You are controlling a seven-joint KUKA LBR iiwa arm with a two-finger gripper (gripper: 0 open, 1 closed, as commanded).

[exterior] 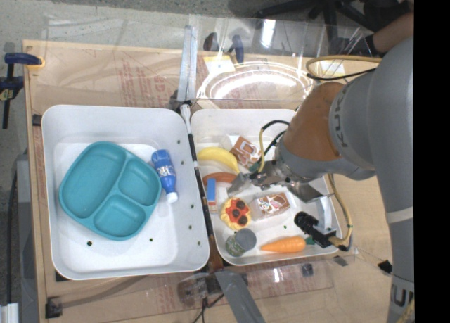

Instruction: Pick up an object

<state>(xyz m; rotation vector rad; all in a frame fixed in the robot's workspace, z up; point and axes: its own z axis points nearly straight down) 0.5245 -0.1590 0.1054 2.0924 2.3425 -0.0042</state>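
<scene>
Several small things crowd the right bin, and from my feed the gripper sits low among them, just beside a smooth orange-red sausage-shaped piece; I cannot tell whether the gripper is open or closed, and I see nothing held in it. Just above that piece lies a curved yellow banana, and near it a glossy brown-and-white snack packet. To the lower left a slim blue stick lies along the bin's wall. Below the gripper is a round yellow toy with red spots, and just beside it a second crinkly packet. Nearer the front rim I see a flat grey disc and a tapered orange carrot. The grey arm covers the bin's right side. The left bin, of the same shallow white plastic, holds a teal divided plate and a blue bottle with a white cap touching its edge. Both bins rest on a pale plywood tabletop.
</scene>
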